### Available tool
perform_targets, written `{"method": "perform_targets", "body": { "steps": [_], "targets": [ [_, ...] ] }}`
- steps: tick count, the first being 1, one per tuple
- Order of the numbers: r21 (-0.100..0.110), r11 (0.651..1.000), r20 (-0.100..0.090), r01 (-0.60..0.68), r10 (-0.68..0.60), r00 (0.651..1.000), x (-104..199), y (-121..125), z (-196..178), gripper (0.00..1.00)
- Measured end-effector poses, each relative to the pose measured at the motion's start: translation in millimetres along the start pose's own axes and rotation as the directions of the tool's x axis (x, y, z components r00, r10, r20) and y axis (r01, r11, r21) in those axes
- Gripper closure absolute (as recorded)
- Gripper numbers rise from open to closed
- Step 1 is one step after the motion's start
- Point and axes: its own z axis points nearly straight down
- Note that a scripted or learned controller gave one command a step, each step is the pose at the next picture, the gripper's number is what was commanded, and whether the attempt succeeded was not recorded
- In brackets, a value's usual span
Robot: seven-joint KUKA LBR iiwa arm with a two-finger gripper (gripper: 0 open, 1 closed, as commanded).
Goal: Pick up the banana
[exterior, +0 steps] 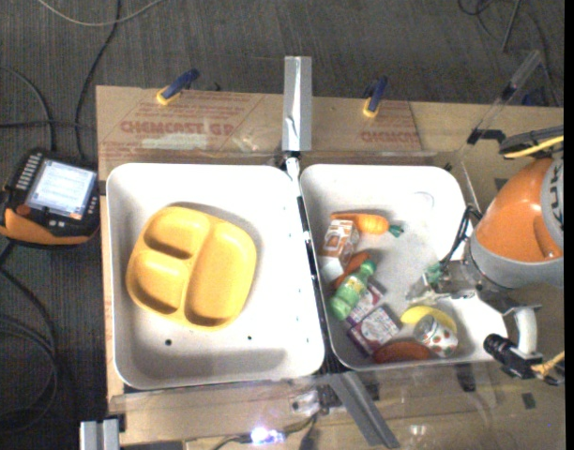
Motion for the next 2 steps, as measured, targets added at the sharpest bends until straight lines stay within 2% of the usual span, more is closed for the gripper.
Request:
{"method": "perform_targets", "body": {
  "steps": [1,2],
  "targets": [
    [0.001,1.0,-0.001,0.0,0.0,1.0,0.2,-0.2,0.2,0.0],
    [0.006,0.978,-0.002,0.209,-0.209,0.978,-3.4,-2.8,9.5,0.0]
  ]
}}
